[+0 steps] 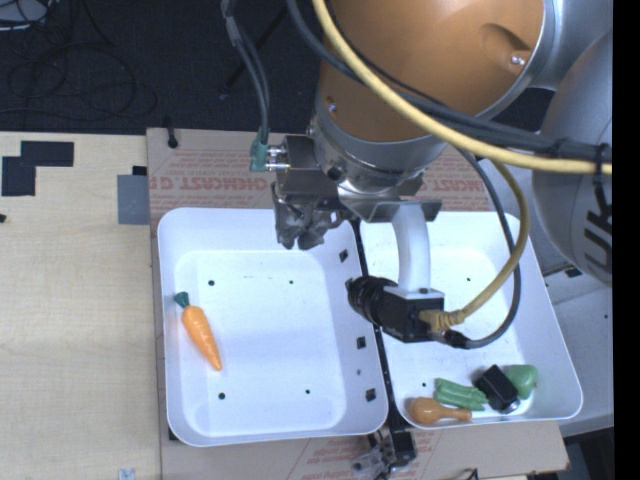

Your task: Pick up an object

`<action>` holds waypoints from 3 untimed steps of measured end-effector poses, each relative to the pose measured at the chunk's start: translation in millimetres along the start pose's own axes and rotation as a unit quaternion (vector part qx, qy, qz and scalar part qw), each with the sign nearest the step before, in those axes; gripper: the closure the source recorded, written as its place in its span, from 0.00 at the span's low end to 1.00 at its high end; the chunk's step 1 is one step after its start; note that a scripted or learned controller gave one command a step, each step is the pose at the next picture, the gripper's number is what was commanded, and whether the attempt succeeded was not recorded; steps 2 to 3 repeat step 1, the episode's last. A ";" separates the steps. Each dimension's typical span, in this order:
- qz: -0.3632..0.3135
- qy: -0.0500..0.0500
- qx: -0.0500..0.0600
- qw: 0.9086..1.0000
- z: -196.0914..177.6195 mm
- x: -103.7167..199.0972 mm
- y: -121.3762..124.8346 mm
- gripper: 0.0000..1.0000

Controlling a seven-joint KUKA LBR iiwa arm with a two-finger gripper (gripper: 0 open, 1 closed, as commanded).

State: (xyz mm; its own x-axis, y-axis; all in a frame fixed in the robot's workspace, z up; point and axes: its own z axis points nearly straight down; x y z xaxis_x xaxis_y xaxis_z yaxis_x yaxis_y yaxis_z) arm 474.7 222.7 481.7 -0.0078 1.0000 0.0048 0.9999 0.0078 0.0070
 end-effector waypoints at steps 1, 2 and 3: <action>0.002 -0.004 0.006 1.000 20.5 21.3 1.0 1.00; 0.002 -0.004 0.006 1.000 20.5 21.3 1.0 1.00; 0.002 -0.004 0.006 1.000 20.5 21.3 1.0 1.00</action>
